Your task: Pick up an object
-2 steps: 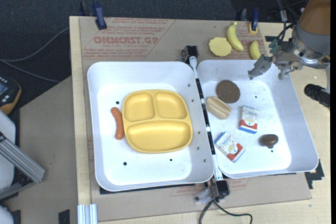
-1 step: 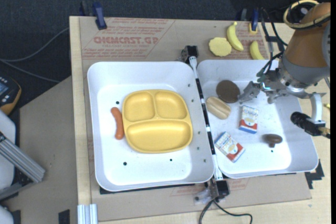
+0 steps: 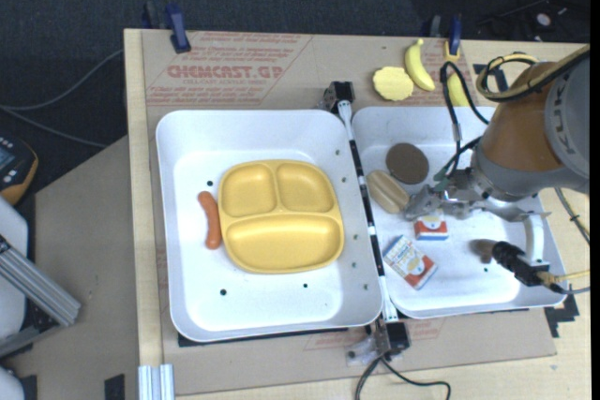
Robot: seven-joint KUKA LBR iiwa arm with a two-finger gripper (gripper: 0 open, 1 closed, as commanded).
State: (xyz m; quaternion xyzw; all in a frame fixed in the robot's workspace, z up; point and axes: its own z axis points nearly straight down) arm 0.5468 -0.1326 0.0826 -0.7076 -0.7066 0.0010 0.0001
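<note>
In left bin point(image 3: 178, 201), yellow tray point(image 3: 279, 214), sausage point(image 3: 210, 219)

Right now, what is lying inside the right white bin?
The right bin holds a brown disc, a tan bread-like piece, two small printed packets and a dark item. The arm covers the bin's far right part.

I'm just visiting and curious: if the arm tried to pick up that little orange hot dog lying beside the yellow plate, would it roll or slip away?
Probably somewhat. The hot dog looks round and smooth, so it may roll sideways when nudged. It seems small and likely light, perhaps a plastic toy. It lies close to the yellow divided plate, which might stop it rolling that way.
</note>
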